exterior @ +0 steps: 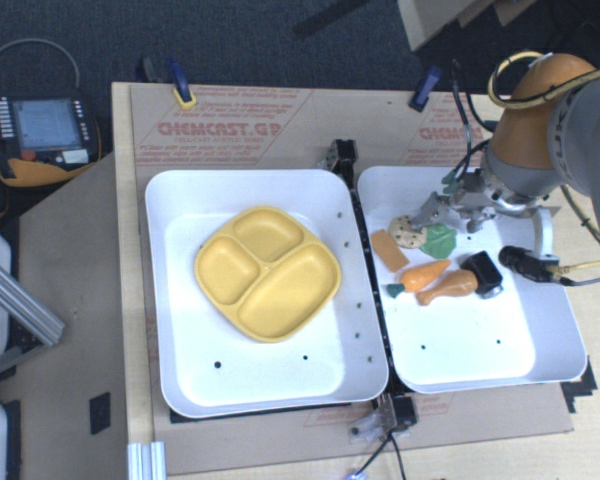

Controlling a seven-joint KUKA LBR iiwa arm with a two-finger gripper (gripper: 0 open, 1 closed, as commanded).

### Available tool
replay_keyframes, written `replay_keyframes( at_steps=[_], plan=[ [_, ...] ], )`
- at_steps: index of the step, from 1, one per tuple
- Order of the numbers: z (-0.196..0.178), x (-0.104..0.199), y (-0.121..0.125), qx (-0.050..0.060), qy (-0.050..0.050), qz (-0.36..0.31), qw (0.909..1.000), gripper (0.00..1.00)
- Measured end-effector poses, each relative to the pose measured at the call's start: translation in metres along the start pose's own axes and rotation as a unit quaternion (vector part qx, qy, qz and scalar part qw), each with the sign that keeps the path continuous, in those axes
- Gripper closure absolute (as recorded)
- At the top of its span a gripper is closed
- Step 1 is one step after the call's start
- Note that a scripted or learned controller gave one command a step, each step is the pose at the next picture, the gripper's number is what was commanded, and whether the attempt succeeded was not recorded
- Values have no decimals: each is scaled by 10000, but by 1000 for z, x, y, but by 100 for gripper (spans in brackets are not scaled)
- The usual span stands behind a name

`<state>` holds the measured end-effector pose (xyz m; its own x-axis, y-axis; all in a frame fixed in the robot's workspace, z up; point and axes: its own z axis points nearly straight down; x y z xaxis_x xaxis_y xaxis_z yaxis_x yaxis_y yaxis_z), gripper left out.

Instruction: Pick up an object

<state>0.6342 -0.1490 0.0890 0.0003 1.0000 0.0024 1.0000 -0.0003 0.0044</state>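
Note:
Several small items lie in the right bin (pixel 500 353): a speckled cookie (pixel 409 234), a green piece (pixel 440 241), a tan wedge (pixel 388 250), an orange carrot (pixel 426 274), a brownish-orange piece (pixel 453 286) and a black block (pixel 483 272). My gripper (pixel 443 211) hangs over the far part of this bin, just above the cookie and the green piece. It is seen from above, and its own body hides what lies under it. I see nothing lifted off the bin floor.
The left bin (pixel 180 218) holds a yellow divided plate (pixel 268 271). A black divider with clamps (pixel 344 154) runs between the bins. The arm's orange band (pixel 535 108) and cables (pixel 545 263) reach over the right bin's far right edge.

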Motion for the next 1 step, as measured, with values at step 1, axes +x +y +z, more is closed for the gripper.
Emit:
replay_keyframes(
  at_steps=[1],
  plan=[
    [-14,1,3,-50,-10,-8,10000,100]
  ],
)
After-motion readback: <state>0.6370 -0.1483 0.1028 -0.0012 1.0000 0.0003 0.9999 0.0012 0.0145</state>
